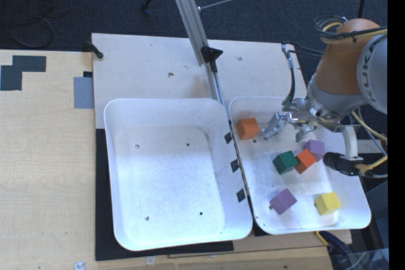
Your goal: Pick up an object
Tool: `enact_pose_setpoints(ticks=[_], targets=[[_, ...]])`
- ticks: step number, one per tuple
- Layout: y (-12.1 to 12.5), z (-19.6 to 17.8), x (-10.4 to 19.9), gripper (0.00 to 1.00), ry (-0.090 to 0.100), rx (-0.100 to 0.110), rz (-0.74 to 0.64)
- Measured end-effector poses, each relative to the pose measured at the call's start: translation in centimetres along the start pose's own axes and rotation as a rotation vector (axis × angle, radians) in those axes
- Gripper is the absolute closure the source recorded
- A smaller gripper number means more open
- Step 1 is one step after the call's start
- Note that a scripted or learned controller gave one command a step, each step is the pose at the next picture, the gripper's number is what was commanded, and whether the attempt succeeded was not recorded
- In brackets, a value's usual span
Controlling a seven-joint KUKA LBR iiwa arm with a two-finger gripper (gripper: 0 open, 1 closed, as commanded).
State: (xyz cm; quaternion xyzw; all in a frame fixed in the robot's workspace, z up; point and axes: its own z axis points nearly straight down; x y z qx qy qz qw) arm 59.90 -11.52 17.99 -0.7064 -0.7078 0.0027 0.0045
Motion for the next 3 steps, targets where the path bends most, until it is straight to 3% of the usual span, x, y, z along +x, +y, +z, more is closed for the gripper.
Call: enact_pose_setpoints(ticks=[1, 2, 3], targets=[[-2.9, 6.1, -4.5, 0.0, -0.012, -0.034, -0.002], [-2.5, 6.7, -3.4, 0.0, -0.011, -0.036, 0.0], [-2.4, 5.7, -3.4, 1.0, -0.011, -0.038, 0.006]])
